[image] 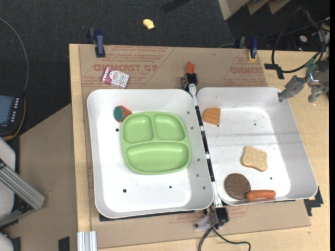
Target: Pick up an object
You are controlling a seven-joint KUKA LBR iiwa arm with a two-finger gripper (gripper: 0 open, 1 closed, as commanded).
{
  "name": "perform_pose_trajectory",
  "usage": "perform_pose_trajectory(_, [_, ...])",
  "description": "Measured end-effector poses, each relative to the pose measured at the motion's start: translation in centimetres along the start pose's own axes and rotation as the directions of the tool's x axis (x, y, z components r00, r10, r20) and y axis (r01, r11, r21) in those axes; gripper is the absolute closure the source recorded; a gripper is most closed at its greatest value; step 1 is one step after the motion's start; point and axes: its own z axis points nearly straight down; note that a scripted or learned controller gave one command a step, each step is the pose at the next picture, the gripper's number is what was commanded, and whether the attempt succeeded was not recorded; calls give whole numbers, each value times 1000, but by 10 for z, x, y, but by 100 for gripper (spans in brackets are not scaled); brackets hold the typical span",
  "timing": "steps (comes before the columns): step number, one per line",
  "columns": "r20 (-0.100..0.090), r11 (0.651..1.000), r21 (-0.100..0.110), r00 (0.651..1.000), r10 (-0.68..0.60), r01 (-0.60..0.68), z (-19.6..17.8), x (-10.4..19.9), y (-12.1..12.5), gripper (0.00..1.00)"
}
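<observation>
The right bin (282, 135) holds an orange wedge (211, 115) at its back left, a slice of toast (254, 158) near the middle, and a brown round patty (237, 185) with a red sausage (260, 195) at the front. My gripper (302, 93) hangs at the right bin's back right corner, above the rim. It is open, with nothing between its fingers, and it is well away from all the food items.
The left bin (104, 166) holds a green divided plate (155, 141) and a small red and green item (122, 113) at its back left. A pink packet (115, 77) lies on the board behind it. Blue clamps (98, 42) stand at the board's back edge.
</observation>
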Motion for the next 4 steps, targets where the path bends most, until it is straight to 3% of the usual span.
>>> perform_pose_trajectory(1, [-7,1000,10,1000,-8,8,105,87,11,0])
perform_pose_trajectory(2, [-2,1000,8,1000,3,-3,203,68,-34,0])
perform_pose_trajectory(3, [4,1000,-10,1000,-3,3,178,50,53,0])
perform_pose_trajectory(4, [-3,1000,7,1000,2,-2,200,68,-15,0])
